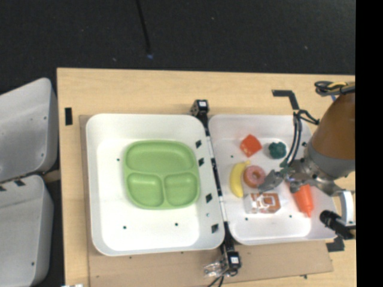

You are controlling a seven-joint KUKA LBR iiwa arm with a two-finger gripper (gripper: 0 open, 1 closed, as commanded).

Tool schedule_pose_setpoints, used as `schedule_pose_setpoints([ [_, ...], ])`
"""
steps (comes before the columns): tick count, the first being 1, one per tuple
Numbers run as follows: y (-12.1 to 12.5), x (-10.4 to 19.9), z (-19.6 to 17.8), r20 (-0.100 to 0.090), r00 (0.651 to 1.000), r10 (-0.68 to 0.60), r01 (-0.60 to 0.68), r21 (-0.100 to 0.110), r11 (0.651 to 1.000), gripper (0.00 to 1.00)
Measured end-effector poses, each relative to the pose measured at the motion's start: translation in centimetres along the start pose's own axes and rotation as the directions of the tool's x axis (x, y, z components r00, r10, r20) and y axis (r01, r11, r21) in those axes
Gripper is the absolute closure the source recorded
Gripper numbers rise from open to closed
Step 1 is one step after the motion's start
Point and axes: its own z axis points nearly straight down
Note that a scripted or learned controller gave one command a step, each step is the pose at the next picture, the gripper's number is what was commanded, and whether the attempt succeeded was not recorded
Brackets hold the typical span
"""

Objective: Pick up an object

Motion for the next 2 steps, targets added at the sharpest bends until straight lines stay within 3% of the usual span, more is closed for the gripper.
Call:
schedule_pose_setpoints([
  [1,0.7,0.1,4.4,-0.004,1.0,-0.001,0.001,-0.02,1.0,0.0],
  [2,0.9,0.0,3.0,0.0,1.0,0.002,-0.002,-0.03,1.0,1.0],
])
